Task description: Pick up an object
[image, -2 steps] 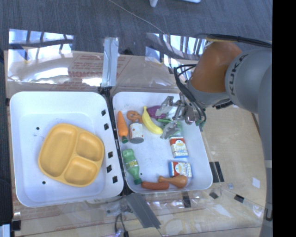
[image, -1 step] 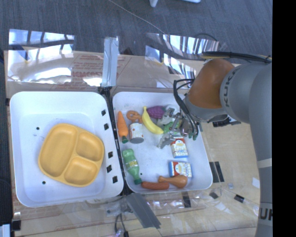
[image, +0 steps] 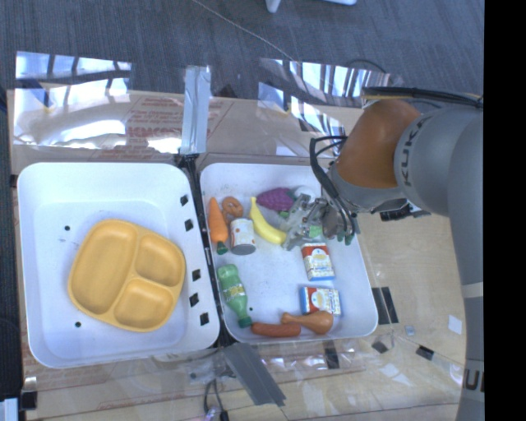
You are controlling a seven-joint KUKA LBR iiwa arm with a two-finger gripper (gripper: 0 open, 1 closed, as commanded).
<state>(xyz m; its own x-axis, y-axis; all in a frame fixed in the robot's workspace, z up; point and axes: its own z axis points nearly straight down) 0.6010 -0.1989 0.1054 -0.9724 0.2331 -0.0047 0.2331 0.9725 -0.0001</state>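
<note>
Yellow banana (image: 267, 224) lies just left of end effector (image: 306, 224); its grip unclear.

Dark grey carpet (image: 99, 25), wooden bench (image: 411, 271), glare

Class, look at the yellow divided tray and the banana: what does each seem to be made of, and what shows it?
Yellow divided tray: likely moulded plastic, smooth, semi-matte, with soft rounded compartment edges. Banana: probably toy plastic, uniform bright yellow with a slight sheen; not certain from this view.
</note>
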